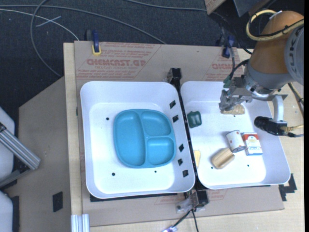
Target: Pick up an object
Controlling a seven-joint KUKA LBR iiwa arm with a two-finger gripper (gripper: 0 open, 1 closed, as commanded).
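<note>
My gripper (pixel 231 104) hangs low over the back of the right bin (pixel 207 93), its tips right at a small tan object (pixel 236 110) that peeks out beneath them. Several other items lie in that bin: a dark green piece (pixel 194 119) by the left wall, a white cylinder with a brown end (pixel 234 140), a red-and-white-and-blue packet (pixel 253 144), and a tan wooden block (pixel 222 158). A small yellow piece (pixel 197 157) rests by the divider.
The left bin (pixel 94 129) holds a blue divided plate (pixel 144 137). Black clips (pixel 175 75) join the bins along the divider. A black fitting with cable (pixel 270 124) sticks out at the right bin's right side. Cables trail across the dark floor behind the bench.
</note>
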